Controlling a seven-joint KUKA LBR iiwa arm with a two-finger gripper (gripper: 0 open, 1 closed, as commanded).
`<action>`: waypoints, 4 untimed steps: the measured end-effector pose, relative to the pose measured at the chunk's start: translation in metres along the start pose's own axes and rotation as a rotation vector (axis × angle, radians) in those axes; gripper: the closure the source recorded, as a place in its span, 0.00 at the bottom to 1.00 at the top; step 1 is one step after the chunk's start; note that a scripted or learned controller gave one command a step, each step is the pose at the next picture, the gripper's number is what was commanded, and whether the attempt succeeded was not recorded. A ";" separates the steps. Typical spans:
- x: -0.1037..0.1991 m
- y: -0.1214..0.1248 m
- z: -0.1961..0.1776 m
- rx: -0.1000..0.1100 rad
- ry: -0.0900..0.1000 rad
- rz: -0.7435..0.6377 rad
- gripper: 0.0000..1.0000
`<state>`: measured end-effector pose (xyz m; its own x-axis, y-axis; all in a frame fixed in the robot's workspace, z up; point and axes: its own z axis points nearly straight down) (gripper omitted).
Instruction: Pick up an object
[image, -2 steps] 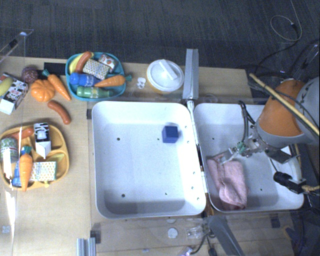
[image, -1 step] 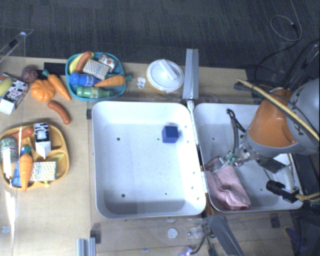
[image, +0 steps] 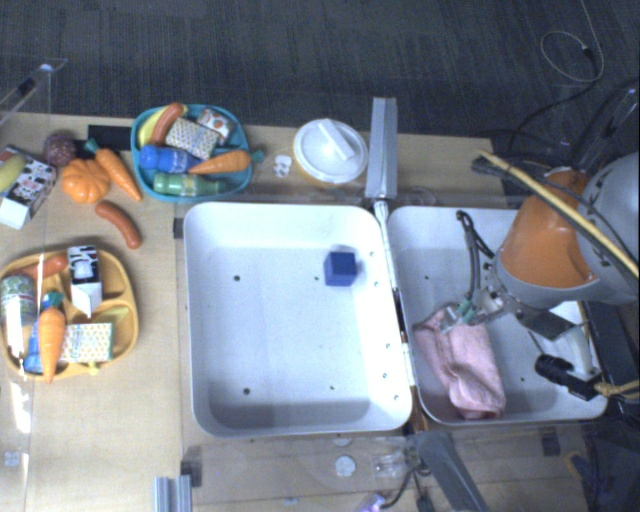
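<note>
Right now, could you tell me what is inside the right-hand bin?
The right bin holds a crumpled pink cloth, with the pincer down at its upper edge. Whatever lies under the cloth or under the arm is covered.

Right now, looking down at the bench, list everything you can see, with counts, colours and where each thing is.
Block: one, blue, left bin, upper right part.
Cloth: one, pink, crumpled, right bin, lower left part.
Bins: two, white, side by side mid-bench.
Blue bowl: one, holding toy food, above the left bin.
Yellow tray: one, holding toy food, far left.
Pumpkin: one, orange, loose, upper left.
Sausage: one, red-orange, loose, left of the bins.
Lidded container: one, white, behind the bins.
Gripper: one, low in the right bin, at the cloth's top edge.
</note>
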<state>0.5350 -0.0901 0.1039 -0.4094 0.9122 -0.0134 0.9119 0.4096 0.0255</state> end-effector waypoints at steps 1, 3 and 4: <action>-0.008 0.074 -0.080 0.021 0.010 0.091 1.00; 0.022 0.063 -0.078 0.026 0.012 0.099 1.00; 0.022 0.063 -0.079 0.025 0.012 0.099 0.00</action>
<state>0.5812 -0.0446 0.1837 -0.3176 0.9482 -0.0004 0.9482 0.3176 0.0012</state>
